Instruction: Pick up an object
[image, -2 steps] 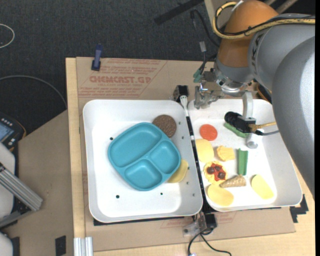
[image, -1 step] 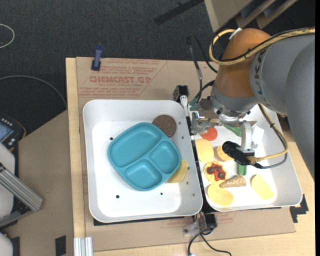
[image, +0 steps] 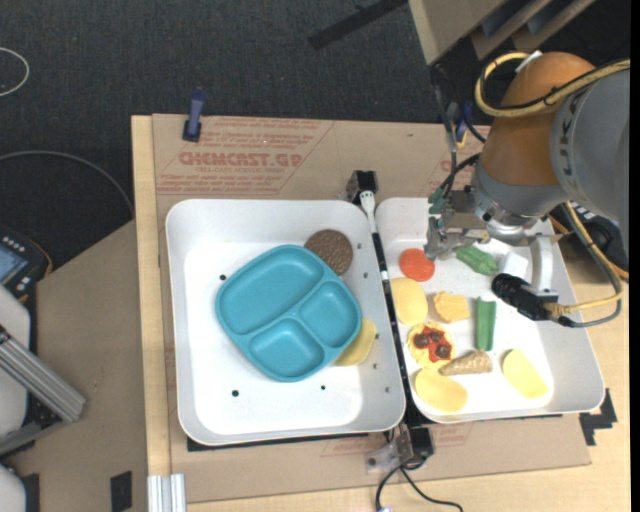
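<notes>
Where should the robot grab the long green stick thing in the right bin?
Best around the middle of the green stick, coming straight down from above. It lies flat and runs roughly up and down the picture, so the fingers should probably close across its narrow width, one on each long side. The yellow piece lies close on its left and the cone-shaped piece at its lower end, so the middle looks safest.

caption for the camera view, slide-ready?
Tool low over the right bin beside an orange-red piece; blue divided tray in the left bin.
</notes>
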